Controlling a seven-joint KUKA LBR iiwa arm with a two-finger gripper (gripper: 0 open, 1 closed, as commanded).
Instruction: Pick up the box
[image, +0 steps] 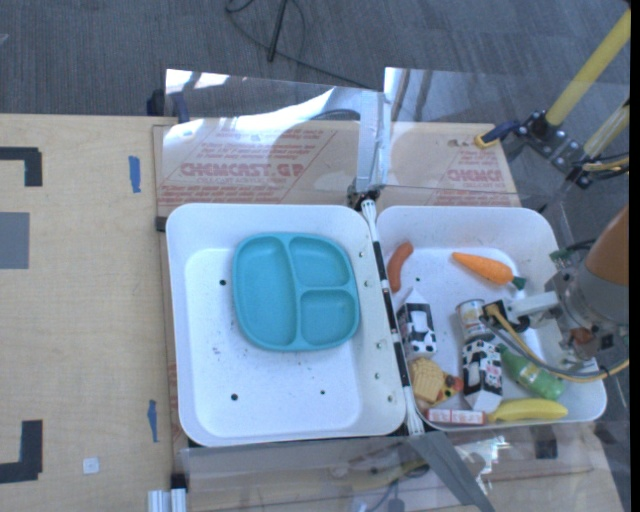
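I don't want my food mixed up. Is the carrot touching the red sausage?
Apart. The camera view shows the carrot and the sausage in the right bin with bare white floor between them.

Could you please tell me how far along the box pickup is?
Nothing looks done: the black-and-white cow-patterned box lies in the right white bin. In hand: the hand is at that bin's right edge, apart from the box. Left: reaching, grasping, lifting.

You have bright, even light from above: the white bins (200, 330) sit close to washed out, with only faint, soft shadows along their walls. Glare streaks the clear panel (270, 100) behind them. The whole picture is slightly soft, and small things lose detail.
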